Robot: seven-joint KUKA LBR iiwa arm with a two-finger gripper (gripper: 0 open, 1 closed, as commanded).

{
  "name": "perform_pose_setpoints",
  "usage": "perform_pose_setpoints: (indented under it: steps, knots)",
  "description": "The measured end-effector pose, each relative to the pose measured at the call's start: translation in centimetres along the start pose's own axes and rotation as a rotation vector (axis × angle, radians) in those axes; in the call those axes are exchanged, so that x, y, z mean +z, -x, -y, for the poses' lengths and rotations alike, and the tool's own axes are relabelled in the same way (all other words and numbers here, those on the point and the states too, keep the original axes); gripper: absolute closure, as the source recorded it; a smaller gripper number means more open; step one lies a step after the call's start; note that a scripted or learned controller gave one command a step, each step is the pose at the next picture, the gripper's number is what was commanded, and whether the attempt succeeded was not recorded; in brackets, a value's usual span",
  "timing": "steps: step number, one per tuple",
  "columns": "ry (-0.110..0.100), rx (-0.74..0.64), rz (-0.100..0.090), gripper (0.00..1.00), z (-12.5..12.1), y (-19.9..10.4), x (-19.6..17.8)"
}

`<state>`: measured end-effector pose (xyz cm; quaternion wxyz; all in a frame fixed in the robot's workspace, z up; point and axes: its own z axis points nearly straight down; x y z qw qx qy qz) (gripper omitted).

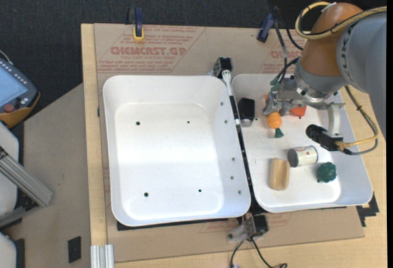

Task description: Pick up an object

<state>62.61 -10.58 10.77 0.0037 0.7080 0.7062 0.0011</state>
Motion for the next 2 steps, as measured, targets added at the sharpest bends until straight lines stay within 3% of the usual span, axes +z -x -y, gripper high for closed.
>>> perform_pose_setpoints:
  steps: [1,2]
  knots:
    - [0.010,-0.001,0.000,1.00,4.8,-1.2,1.7]
    - [0.002,-0.010,-0.005,1.00,4.3,-10.8,-8.3]
